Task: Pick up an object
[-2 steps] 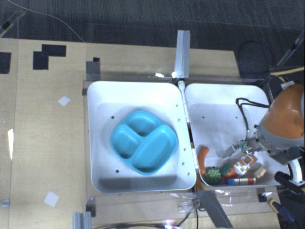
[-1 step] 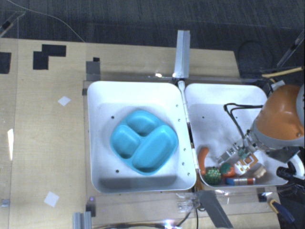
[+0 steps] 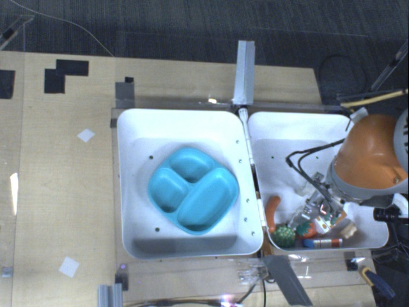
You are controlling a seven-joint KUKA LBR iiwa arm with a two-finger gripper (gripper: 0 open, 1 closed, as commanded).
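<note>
Several small objects [image 3: 307, 232] lay heaped in the near corner of the right bin [image 3: 281, 136], and the tool [image 3: 314, 215] hung low right over them, so the pick turned on a short drop. An orange piece [image 3: 273, 211] stood just to its left, long axis running toward the camera. Whether the tool was wide, narrow or gripping anything could not be told. A blue tray [image 3: 193, 189] sat in the left bin [image 3: 137, 171].

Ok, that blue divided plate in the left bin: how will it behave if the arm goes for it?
The blue divided plate looks like moulded plastic, so probably stiff and light. Its glossy, rounded rim may slip from the claw. It lies tilted against the left bin's sloped floor, so a push would likely slide it.
</note>
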